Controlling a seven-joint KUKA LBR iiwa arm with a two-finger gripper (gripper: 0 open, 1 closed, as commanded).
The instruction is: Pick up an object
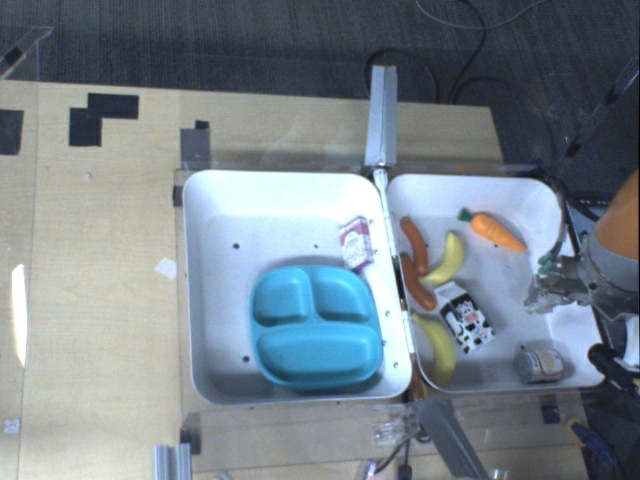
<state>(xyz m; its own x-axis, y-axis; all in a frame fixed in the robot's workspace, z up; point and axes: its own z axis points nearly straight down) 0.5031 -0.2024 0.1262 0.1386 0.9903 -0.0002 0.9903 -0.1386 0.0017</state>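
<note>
Nearest the camera, a small grey puck-like object (541, 363) is lying in the near right corner of the right bin (500, 190). Left of it, a yellow banana (437, 343) is resting along the bin's near left wall, with a black-and-white patterned block (466, 322) sitting just beside it. Over in the left bin (215, 268), a blue divided tray (315, 325) is occupying the near middle.

Farther back, the gripper (552, 286) is reaching in over the right bin's right edge; how far its jaws are standing apart cannot be told, and nothing is seen between them. Two reddish sausages (415, 260) and a second banana (449, 256) are lying near the dividing wall. A small printed packet (355, 242) is leaning at the left bin's right wall. Farthest, an orange carrot (496, 230) is lying toward the right bin's far side.
</note>
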